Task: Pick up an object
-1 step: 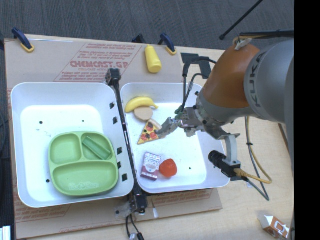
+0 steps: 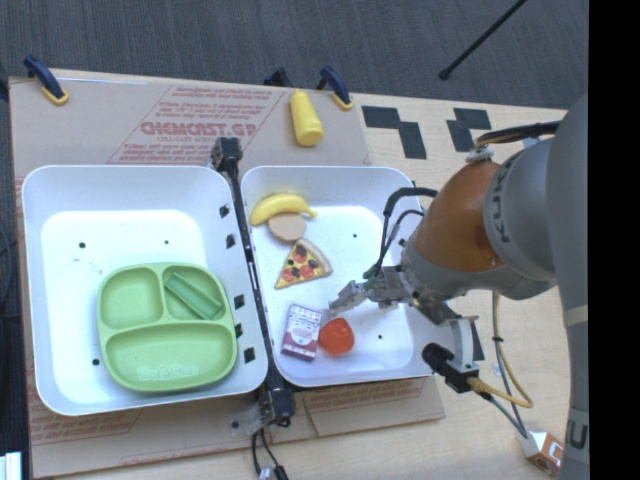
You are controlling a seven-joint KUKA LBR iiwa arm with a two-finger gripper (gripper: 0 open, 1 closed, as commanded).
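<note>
banana (image 2: 281, 207) lengthwise left-right, ends down

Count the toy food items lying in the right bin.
5: banana at top, round slice below it, pizza slice mid-bin, small box and tomato near the front. The arm may hide more.

I read red print on the brown cardboard sheet (image 2: 190, 118) behind the left bin: the large line spells "CHEMCAST GP", seen at a slant; the smaller red lines above and below it are too fine for me to make out. The small red-and-white carton (image 2: 301, 331) in the right bin carries printing that I cannot resolve into words from this camera.
</note>
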